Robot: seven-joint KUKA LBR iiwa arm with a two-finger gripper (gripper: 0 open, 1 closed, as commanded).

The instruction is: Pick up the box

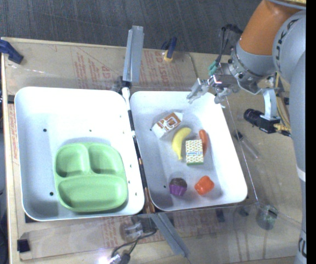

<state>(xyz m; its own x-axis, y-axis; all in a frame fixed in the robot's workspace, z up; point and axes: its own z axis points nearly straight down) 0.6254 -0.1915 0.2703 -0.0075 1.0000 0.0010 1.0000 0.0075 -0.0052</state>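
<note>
In the right bin (pixel 232 164), a white and orange box (pixel 167 123) lies tilted near the middle back. A smaller box with a green and yellow pattern (pixel 194 151) sits a little nearer the front, between a banana (pixel 180 141) and a red-orange carrot-like piece (pixel 203 138). My gripper (pixel 207 92) hangs over the bin's back right corner, above and to the right of the white and orange box. It is open, with nothing between its fingers (pixel 194 95).
A purple cupcake-like toy (pixel 177 187) and an orange-red round toy (pixel 203 185) lie at the right bin's front. The left bin (pixel 31 125) holds a green divided tray (pixel 91 176). A metal bar (pixel 132 54) stands behind the bins' shared rim.
</note>
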